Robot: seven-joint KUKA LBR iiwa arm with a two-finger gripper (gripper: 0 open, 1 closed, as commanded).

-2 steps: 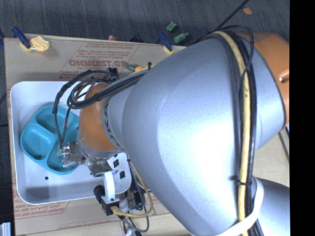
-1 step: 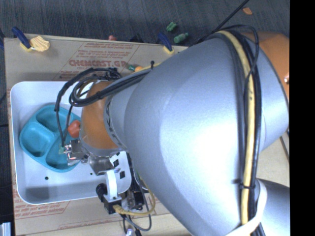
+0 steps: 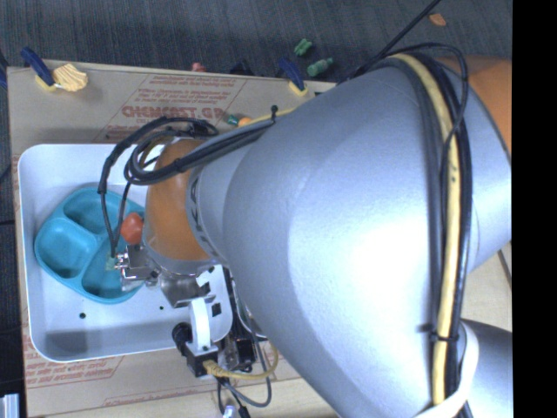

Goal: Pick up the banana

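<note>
The grey arm with its orange band point(image 3: 170, 212) reaches in from the right and hangs low over the left white bin point(image 3: 35, 168). My gripper point(image 3: 129, 266) sits at the right edge of a teal divided dish point(image 3: 74, 244) that lies in this bin. A small orange-red thing point(image 3: 131, 226) rests against the dish's right rim, just beside the wrist. The arm's bulk hides the right part of the left bin and all of the right bin.
The bins stand on a brown cardboard sheet point(image 3: 174, 94). A yellow and blue clamp point(image 3: 61, 77) holds its far left corner, and another blue clamp point(image 3: 291, 72) sits at the far middle. Small green bits point(image 3: 312, 57) lie on the dark floor beyond.
</note>
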